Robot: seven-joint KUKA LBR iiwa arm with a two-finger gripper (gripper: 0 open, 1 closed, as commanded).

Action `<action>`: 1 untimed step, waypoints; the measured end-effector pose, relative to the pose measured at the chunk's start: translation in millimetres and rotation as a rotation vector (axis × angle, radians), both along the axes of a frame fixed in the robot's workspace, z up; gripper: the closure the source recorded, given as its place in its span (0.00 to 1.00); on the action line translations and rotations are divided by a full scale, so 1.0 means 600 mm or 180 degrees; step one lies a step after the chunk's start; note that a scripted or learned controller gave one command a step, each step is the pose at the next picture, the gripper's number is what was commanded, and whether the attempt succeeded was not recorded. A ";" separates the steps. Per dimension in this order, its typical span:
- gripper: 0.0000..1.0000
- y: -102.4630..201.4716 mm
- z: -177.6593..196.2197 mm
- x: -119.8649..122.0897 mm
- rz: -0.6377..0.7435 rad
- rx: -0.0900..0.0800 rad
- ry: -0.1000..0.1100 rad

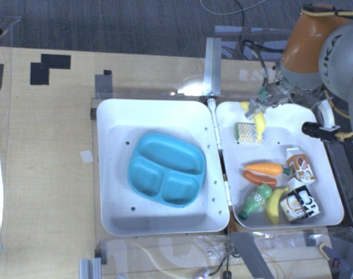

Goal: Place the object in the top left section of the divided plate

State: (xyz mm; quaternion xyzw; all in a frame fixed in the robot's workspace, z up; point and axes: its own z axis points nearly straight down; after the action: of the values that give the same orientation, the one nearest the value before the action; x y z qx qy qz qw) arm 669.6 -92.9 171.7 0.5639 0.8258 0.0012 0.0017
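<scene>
Pale wooden bench (pixel 42 173), two white bins side by side. Gripper (pixel 261 104) low at the far end of the right bin (pixel 333 173), seemingly pinching the upper tip of a small yellow banana (pixel 259 122), though blurry there. Just beside it, a green-dotted packet (pixel 245 132). Nearer the camera: carrot (pixel 263 168), sausage (pixel 259 178), green bottle (pixel 255 199), second banana (pixel 274 204), two cartons (pixel 298 185). Well off to the gripper's far side, left bin (pixel 112 156) holding the blue divided plate (pixel 166 168), compartments bare.
</scene>
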 end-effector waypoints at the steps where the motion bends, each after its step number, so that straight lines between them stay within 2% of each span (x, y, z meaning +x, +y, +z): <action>1: 1.00 0.106 0.022 -0.076 0.1077 -0.0003 0.0002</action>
State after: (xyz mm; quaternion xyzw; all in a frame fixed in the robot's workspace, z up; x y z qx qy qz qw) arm 624.2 -29.5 185.1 0.4169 0.9090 0.0009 0.0014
